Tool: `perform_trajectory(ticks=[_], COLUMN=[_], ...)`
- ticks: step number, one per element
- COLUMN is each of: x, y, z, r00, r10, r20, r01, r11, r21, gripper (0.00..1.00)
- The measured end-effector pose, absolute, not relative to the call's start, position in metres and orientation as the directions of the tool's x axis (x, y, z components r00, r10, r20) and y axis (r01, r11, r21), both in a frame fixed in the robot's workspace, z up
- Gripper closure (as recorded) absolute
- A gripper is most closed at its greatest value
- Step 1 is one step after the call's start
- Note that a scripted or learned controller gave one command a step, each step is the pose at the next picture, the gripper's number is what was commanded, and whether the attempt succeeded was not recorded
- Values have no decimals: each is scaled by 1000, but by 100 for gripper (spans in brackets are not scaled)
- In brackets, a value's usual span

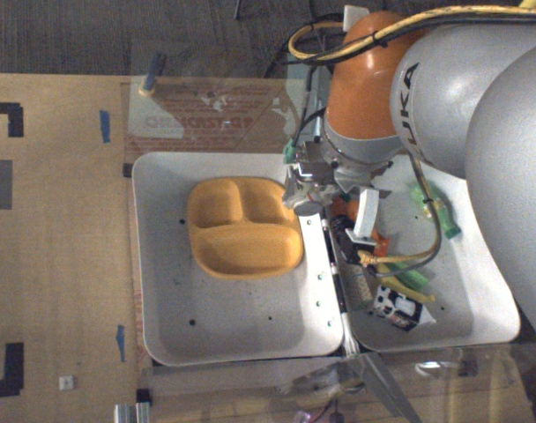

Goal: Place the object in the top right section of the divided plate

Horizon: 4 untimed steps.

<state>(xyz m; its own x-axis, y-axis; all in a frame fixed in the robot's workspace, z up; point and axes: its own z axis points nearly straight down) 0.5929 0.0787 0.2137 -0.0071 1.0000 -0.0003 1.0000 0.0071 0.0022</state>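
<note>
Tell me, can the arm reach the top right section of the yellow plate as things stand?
Probably yes. The gripper hangs beside that section of the plate, and nothing lies in between.

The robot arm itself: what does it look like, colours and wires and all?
The arm is bulky, rounded and light grey, with a glossy orange band above the wrist and dark lettering on its shell. A yellow cable runs along it. The metal pincer is small and cluttered with fittings.

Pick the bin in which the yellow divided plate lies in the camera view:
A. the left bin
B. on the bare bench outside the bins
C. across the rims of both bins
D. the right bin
A: the divided plate rests wholly on the floor of the left bin, beside the rim that it shares with the right bin.
</note>
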Motion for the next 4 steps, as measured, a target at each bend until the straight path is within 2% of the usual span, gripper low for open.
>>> perform_trajectory(ticks=[1, 2, 3, 4], x=[608, 611, 613, 583], y=[138, 66, 64, 64], z=[249, 205, 215, 222], r00=[-126, -163, -159, -282], r10=[992, 987, 987, 959], r20=[0, 0, 0, 1], r01=[992, 987, 987, 959], r11=[126, 163, 159, 282], r21=[3, -1, 2, -1], gripper=[100, 100, 100, 100])
